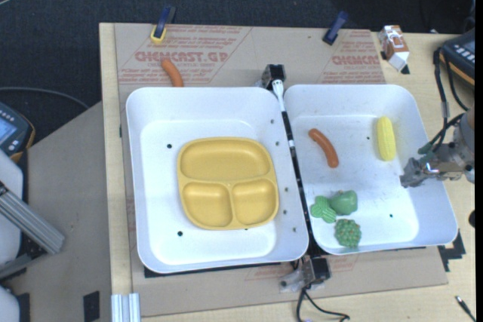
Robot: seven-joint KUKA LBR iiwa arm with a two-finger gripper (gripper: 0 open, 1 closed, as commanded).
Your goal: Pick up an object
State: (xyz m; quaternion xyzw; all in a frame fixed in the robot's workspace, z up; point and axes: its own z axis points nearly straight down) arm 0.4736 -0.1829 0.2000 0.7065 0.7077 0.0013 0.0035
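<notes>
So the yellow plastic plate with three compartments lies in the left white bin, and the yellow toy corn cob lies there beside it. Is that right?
Not quite. The yellow plastic plate with three compartments does lie in the left white bin, but the yellow toy corn cob lies in the right white bin, near its far right side, as the camera view shows.

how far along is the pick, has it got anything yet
Nothing looks picked. The sausage, corn and green toys lie in the right bin. The tool sits at that bin's right rim, with nothing visible between its fingers. Reaching, gripping and lifting remain.
</notes>
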